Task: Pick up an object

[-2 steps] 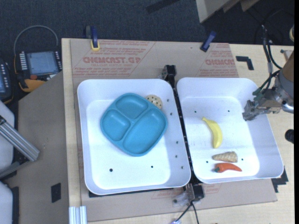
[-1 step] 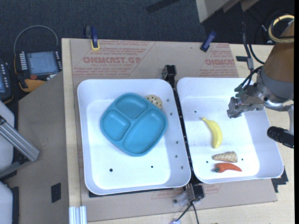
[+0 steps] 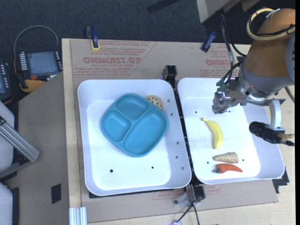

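From the camera view, the gripper (image 3: pixel 220 108) hangs over the right bin (image 3: pixel 197 125) near its far edge; whether it is spread or closed I cannot tell. A banana (image 3: pixel 215 132) lies just below it, mid-bin, apart from it. Toward the near edge lie a beige root (image 3: pixel 226 158) and red pepper (image 3: pixel 228 168). The left bin (image 3: pixel 89 139) carries a blue divided plate (image 3: pixel 134 124) partly covering a cookie (image 3: pixel 154 101).

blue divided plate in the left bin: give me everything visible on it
The blue divided plate, matte and plastic-looking, has rounded corners and three compartments: two small ones at its far side and one large one nearer the camera. It lies flat, upright and rotated askew, on the floor of the left white bin. A round speckled cookie peeks out at its far right edge.
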Controlling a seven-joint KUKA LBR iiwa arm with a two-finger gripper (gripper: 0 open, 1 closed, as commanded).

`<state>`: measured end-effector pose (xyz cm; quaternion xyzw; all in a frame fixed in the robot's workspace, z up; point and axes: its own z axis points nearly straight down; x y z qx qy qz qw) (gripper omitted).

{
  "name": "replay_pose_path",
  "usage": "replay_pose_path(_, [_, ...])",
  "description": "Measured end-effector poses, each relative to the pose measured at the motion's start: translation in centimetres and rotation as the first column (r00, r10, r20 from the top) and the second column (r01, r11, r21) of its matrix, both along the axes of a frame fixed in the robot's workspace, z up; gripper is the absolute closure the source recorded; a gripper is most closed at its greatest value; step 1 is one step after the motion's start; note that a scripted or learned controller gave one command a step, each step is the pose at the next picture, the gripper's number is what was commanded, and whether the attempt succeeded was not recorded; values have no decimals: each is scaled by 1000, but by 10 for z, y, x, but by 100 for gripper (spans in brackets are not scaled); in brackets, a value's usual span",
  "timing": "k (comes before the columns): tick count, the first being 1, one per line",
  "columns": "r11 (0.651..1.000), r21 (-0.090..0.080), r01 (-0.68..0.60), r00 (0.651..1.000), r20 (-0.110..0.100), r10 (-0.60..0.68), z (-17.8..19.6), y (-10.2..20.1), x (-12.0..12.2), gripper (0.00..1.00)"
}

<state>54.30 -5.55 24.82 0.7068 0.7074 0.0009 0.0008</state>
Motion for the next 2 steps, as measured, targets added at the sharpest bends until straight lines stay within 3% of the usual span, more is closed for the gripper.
replay_pose_path(2, [1000, 2, -4, 1000, -3, 4, -25, 106, 18, 100])
